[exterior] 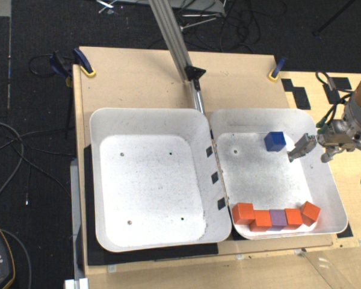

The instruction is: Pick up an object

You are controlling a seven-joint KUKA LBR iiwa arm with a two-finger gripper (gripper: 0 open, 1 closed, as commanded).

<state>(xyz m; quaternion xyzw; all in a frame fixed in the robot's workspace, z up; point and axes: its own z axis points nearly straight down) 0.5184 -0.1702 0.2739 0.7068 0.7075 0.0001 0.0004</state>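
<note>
Blue cube is sitting alone in the far part of the right bin, well apart from that bin's walls, with bare speckled floor lying open on all sides of it. Gripper is hanging over the right rim of the same bin, near the cube but not touching it; its two fingers are standing spread apart with nothing between them. One finger is reaching inward over the bin floor, toward the cube's side.

Row of blocks is crowding the near wall: four orange blocks and one purple block, touching each other. The rightmost orange one is sitting tilted in the near right corner. Left bin is lying beside the right bin, their rims touching.
</note>
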